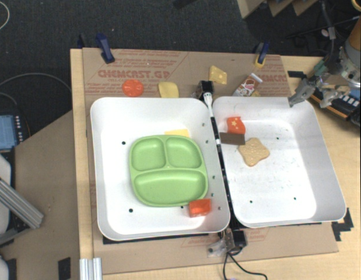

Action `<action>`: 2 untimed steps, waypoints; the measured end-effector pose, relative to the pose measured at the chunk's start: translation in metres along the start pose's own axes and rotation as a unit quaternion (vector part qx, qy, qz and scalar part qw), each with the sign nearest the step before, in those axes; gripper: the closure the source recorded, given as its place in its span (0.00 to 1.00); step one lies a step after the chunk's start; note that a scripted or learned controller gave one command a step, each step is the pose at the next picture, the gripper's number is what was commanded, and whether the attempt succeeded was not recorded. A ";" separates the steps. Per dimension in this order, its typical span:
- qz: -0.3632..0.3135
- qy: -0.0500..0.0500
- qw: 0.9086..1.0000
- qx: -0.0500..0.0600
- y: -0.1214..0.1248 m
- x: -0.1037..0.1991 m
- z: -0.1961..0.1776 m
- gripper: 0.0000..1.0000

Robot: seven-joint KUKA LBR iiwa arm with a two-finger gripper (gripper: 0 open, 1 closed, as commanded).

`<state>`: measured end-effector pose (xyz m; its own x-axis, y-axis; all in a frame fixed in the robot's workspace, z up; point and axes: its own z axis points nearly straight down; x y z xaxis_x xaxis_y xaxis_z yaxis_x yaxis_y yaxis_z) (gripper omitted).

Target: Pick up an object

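The gripper (298, 95), its jaws parted and holding nothing, hovers off the right bin (297, 174) at one o'clock, while the nearest pick, a red block (235, 125) at ten o'clock inside, looks light, rigid, best pinched across flat sides.

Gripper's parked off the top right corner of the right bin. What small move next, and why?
Probably swing the gripper leftward and inward over the right bin, stopping above the toast-shaped piece. It lies flat with bare bin floor around most of it, while the red block and brown piece sit touching near the bin's left wall.
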<state>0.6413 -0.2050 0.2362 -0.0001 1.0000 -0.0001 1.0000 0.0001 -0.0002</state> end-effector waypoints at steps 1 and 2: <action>-0.003 0.005 1.000 0.010 -0.083 0.102 0.134 0.00; -0.001 -0.002 1.000 -0.002 -0.050 0.110 0.150 0.00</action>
<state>0.5908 -0.0952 0.0861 -0.0018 1.0000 -0.0035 1.0000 0.0018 0.0036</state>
